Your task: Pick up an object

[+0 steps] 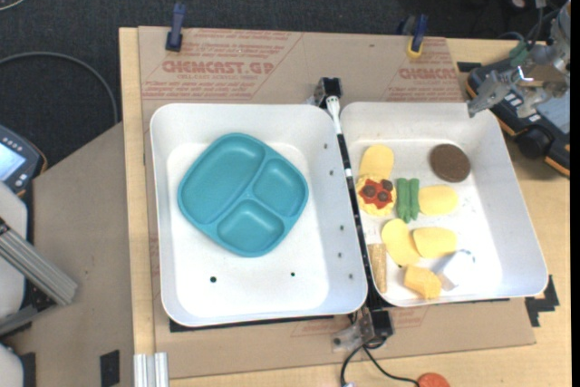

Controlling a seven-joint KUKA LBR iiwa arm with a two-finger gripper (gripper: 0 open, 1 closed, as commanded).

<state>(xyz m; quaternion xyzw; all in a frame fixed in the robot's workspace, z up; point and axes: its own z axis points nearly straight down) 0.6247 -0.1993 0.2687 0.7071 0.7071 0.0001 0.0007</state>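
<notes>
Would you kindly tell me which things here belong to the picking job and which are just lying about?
Belonging to the job:
gripper
brown disc
green beans
pizza slice
yellow pieces

Just lying about:
teal divided plate
blue clamp
yellow clamp

We take this for a robotics lab: left of the claw, two white bins sit on a cardboard-covered bench held by clamps, with loose cables beyond on dark carpet.

bench bears two white bins side by side.
</notes>
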